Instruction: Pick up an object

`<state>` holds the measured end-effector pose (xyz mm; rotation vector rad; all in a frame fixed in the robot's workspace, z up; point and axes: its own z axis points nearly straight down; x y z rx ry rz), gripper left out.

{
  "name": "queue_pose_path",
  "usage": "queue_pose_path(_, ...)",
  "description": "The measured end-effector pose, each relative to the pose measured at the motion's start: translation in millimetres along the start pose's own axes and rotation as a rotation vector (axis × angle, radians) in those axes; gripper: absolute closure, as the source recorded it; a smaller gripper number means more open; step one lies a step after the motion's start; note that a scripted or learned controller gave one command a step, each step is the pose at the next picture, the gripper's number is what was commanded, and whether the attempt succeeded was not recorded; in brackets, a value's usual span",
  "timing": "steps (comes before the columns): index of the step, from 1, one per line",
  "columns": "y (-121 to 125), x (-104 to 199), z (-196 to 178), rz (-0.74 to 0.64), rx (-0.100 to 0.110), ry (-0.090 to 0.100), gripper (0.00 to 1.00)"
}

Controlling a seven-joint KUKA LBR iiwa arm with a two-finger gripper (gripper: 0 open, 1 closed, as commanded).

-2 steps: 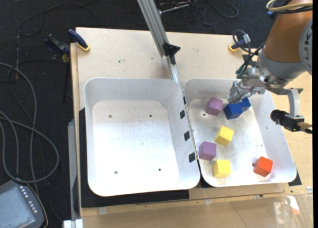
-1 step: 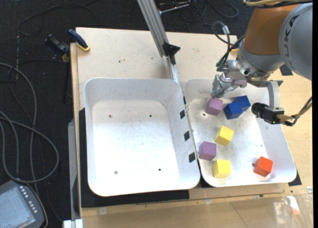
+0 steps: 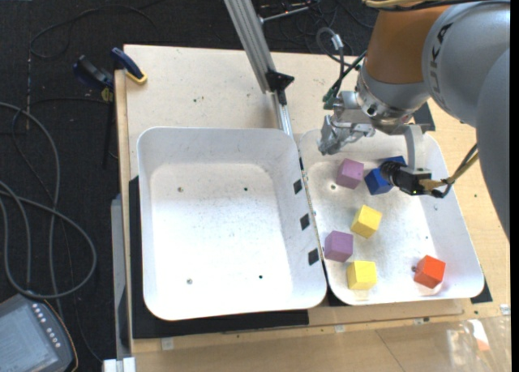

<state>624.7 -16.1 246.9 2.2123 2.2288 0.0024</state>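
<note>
The gripper [image 3: 336, 139] hangs over the far left corner of the right bin [image 3: 462, 233]; whether it is wide or narrow cannot be told, and nothing shows between its tips; just near and right of it lies a purple cube [image 3: 351, 173], with a blue cube [image 3: 379, 181] beside that; further near sit a yellow cube [image 3: 366, 220], a second purple cube [image 3: 339, 245], another yellow cube [image 3: 362, 274] and an orange cube [image 3: 430, 271]; the left bin [image 3: 162, 200] lies alongside on the surface [image 3: 195, 87].
</note>
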Motion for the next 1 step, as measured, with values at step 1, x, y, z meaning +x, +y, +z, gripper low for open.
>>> queue_pose_path(1, 3.2, 56.9, 14.0, -0.001, 0.004, 0.001, 1.00)
